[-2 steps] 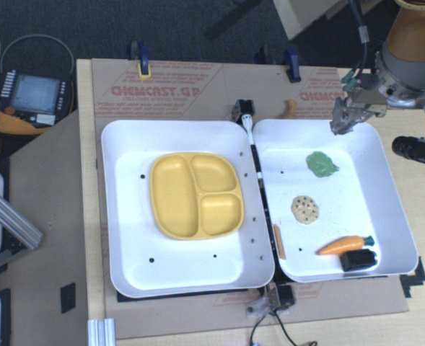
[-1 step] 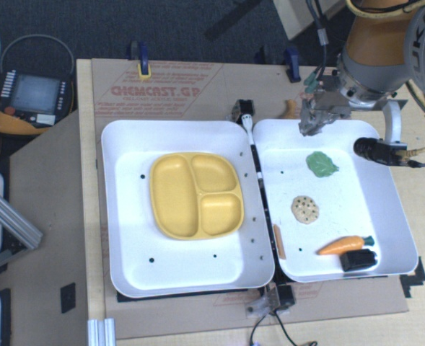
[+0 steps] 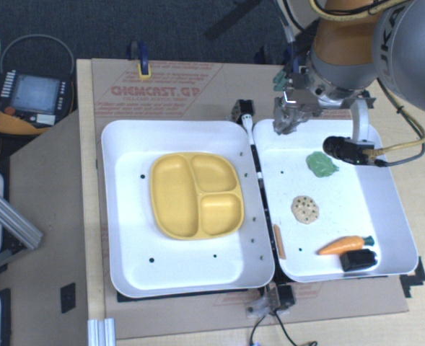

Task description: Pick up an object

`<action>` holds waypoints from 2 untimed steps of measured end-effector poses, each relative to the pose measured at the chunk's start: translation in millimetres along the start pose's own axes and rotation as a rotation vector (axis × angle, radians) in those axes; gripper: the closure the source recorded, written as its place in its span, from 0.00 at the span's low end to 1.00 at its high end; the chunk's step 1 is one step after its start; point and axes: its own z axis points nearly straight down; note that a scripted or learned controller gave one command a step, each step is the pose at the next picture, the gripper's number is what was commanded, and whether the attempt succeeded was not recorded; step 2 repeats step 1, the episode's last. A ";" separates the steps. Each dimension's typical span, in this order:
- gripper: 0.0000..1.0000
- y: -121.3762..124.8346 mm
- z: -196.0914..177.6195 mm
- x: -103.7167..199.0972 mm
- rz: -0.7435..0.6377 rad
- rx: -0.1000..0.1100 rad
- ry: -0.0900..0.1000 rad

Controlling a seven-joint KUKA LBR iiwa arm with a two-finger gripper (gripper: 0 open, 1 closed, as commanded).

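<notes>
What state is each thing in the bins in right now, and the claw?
Yellow divided plate: flat in the left bin.
Green piece: loose in the right bin, ungrasped.
Cookie: lying flat, ungrasped.
Carrot: on its side, near front edge.
Black block: beside the carrot.
Claw: over the right bin's back corner, holding nothing visible.

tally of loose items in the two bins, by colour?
Yellow: 1, the divided plate in the left bin
Green: 1, the lump in the right bin
Tan: 1, the cookie
Orange: 1, the carrot
Black: 1, the block beside the carrot
Total: 5
</notes>
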 end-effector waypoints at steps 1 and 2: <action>1.00 15.2 13.6 55.8 -0.002 -0.003 0.000; 1.00 15.2 13.6 55.8 -0.002 -0.003 0.000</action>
